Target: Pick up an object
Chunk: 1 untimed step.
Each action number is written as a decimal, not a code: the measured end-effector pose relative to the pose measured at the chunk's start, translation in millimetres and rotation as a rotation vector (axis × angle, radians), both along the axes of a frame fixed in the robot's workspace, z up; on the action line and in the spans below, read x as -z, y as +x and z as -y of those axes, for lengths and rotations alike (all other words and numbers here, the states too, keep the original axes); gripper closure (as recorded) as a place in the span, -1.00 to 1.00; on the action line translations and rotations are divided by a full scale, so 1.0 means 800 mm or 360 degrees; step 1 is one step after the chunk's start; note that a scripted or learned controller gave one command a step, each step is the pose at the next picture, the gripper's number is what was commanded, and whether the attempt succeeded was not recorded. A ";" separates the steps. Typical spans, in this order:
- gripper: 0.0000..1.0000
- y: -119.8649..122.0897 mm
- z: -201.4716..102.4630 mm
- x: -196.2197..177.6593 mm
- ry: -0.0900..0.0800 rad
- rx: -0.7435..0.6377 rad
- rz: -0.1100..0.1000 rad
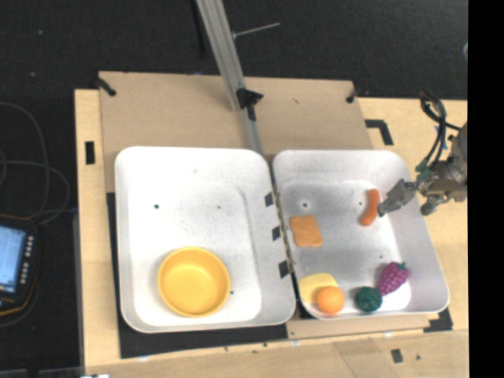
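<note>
My gripper (pixel 411 201) hangs over the right rim of the right bin (pixel 339 168), open, with nothing between its fingers. Its left finger (pixel 393 199) is just right of a small orange carrot-like piece (pixel 368 208) lying in that bin. Also in the right bin are a tan square slice (pixel 305 231), a pale yellow block (pixel 315 282), an orange ball (pixel 330 299), a dark green piece (pixel 367 298) and purple grapes (pixel 393 276). A yellow bowl (pixel 194 280) sits in the left bin (pixel 197 179).
A slanted metal rail (pixel 224 46) comes down from the top to the gap between the bins. Cables (pixel 435 116) hang near the arm at the right. A tablet (pixel 12 262) lies off the bench at the left.
</note>
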<state>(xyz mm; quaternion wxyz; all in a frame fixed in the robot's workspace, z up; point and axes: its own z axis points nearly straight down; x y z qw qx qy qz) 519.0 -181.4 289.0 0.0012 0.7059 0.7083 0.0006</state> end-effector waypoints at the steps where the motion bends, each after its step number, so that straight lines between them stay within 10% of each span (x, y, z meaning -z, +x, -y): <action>1: -1.00 0.000 0.000 0.000 0.0000 0.0001 0.0001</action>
